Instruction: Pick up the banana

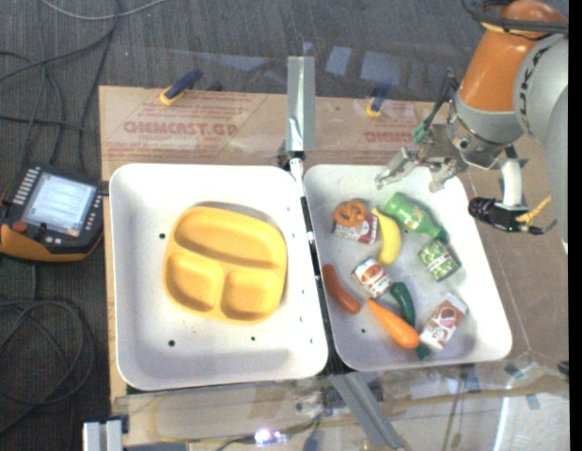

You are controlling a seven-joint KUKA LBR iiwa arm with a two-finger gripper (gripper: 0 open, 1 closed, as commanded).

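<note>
Reading "CHEMCAST" (182, 128) on board (131, 139)

Single fixed overhead camera, slanted down, both bins (131, 252) framed.

We can make out very little writing here. On the brown board (225, 125) lying under the two bins, faint red letters run upside down behind the left bin (131, 252); they look like one brand word followed by a few shorter letters, but we cannot spell them with any certainty. A second, shorter stretch of the same red print sits behind the right bin (479, 336), too cut off for us to read. The handheld control unit (48, 211) on the floor at far left has a lit screen, blurred beyond reading. The small packets (439, 257) in the right bin carry printed labels, none legible.
</note>
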